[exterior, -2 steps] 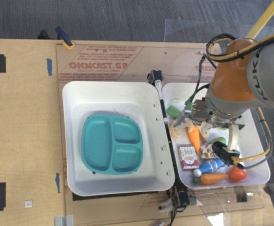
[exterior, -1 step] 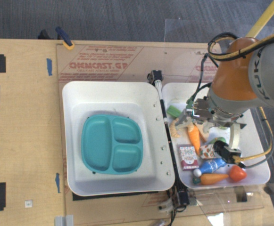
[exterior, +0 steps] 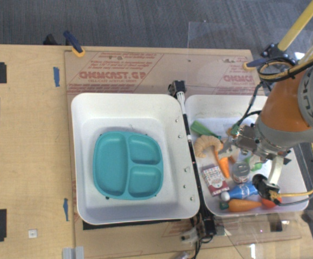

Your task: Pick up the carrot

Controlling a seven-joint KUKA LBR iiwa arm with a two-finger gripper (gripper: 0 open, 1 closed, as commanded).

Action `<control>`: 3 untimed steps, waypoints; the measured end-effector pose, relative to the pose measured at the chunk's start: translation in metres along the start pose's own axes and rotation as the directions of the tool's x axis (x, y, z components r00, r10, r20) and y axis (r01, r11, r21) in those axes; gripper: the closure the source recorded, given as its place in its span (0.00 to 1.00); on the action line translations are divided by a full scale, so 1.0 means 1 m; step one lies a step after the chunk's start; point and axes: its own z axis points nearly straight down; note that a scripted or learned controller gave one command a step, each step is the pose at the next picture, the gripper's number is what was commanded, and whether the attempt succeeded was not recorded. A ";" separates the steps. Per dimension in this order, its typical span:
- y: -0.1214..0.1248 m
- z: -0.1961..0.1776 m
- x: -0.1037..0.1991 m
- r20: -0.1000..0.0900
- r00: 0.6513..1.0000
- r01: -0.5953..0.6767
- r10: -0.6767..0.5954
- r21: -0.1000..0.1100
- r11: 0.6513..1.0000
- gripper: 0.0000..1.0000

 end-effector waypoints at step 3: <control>-0.038 -0.045 0.052 -0.003 0.990 -0.138 0.138 -0.008 0.990 1.00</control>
